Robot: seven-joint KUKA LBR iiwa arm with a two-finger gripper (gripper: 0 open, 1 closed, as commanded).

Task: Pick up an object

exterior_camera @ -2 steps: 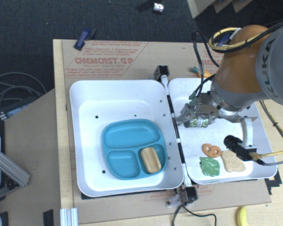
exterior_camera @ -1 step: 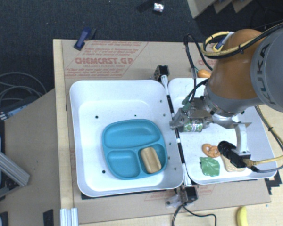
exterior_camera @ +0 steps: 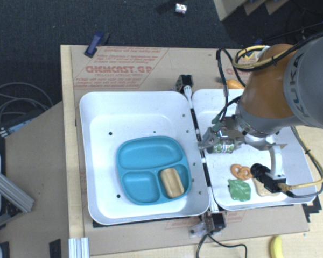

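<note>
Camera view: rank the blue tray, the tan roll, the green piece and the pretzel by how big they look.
1. blue tray
2. tan roll
3. green piece, only slightly smaller than the roll, so that order is unsure
4. pretzel, smallest

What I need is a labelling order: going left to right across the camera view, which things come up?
Blue tray → tan roll in its lower right compartment → hand → pretzel.
</note>
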